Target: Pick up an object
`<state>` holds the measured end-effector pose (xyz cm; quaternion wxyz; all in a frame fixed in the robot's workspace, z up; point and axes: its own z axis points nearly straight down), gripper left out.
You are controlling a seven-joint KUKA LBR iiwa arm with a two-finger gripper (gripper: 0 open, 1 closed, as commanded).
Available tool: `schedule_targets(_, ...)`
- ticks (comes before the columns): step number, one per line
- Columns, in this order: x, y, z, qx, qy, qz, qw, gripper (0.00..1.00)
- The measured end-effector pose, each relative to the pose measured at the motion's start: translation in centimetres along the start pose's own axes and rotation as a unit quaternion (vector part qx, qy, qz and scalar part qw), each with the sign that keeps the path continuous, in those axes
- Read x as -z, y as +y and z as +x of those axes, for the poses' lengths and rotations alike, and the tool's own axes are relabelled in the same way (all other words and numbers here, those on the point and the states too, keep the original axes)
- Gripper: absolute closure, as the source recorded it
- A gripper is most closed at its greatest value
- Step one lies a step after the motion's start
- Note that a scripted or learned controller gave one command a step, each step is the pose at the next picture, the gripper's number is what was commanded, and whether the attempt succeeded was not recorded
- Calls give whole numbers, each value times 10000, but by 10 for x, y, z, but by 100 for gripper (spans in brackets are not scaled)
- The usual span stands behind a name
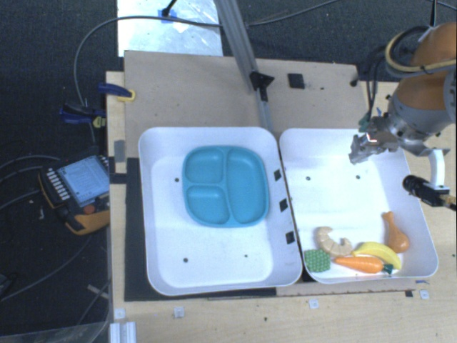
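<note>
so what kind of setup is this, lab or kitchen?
Likely a robot lab bench: two white bins on a board, toy food piled in one, loose cables and clamps around.

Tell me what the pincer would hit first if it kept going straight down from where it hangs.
Probably the bare floor of the right bin; the pincer hangs over its upper part, though depth is unclear.

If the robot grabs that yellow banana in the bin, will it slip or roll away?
The banana looks smooth and shiny, so it may slip between fingers. Its curve probably stops it rolling far. It lies touching the carrot, so a push would likely nudge both.
</note>
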<state>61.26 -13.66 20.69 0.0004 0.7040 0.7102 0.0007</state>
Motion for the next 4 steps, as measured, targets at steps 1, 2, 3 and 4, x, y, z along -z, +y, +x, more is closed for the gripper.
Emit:
schedule_targets(1,13,0,55,-3,2,-4,10000,100)
schedule_targets(2,7,2,115,5,4,0,10000,100)
schedule_targets(3,1,5,168,-1,2,-2,10000,100)
schedule_targets(4,-1,-5,225,3,5,7,10000,100)
